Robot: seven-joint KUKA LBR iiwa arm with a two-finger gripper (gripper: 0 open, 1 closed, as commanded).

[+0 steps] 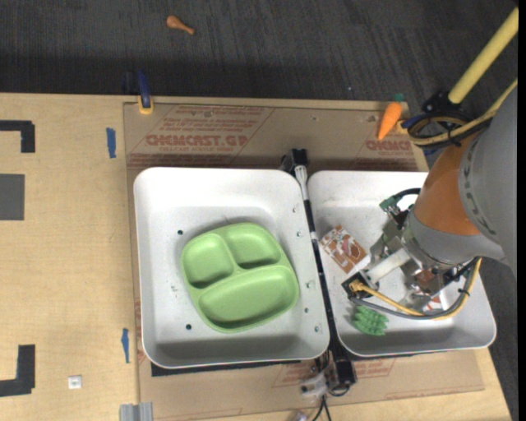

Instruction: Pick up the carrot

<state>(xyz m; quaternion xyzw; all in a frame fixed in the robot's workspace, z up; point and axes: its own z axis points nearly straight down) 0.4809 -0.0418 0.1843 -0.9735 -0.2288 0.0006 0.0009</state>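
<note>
Reaching in from three o'clock, the grey arm (493, 189) with its orange band hangs low over the right-hand white bin (345, 193), its gripper (411, 275) buried among cables and wrist hardware, so whether the fingers are apart or together cannot be told. Nothing is seen between them. Its target, the carrot (389, 120), lies well apart from the tool, outside both bins on the cardboard sheet (197, 136) at about one o'clock, just beside a yellow hose (485, 53) and a loop of black cable. By this reading the pick has not begun in earnest: the arm is working over the wrong spot and would need to lift out and travel toward twelve o'clock. Beneath the wrist sit a small printed packet (343, 248) and a green studded toy (369, 321) at six o'clock of the bin. In the left-hand bin (156, 271) rests a green divided plate (238, 275). Blue clamps pin the cardboard to a pale wooden bench (62, 263); beyond it a dark floor carries a small orange scrap (179, 25) at eleven o'clock
</note>
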